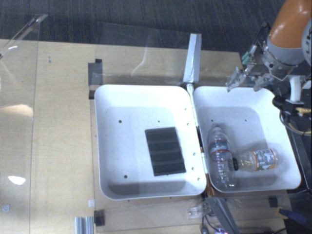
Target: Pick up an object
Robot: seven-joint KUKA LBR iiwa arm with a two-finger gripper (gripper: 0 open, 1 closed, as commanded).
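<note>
In the right bin [243, 112] lie two bottles. A clear plastic water bottle [220, 156] lies lengthwise near the bin's left wall. A smaller bottle [256, 161] with amber liquid and a label lies on its side, its dark cap touching the clear one. A black ridged rectangular pad [165, 151] rests flat in the left bin [112, 130]. My gripper [242, 84] hangs over the right bin's far rim, well above and behind the bottles. It is open with nothing between its fingers.
A grey metal post [191, 60] stands behind the seam between the bins. Dark cables [292, 113] hang beside the right bin's right wall. Wooden bench surface [48, 130] stretches to the left of the bins.
</note>
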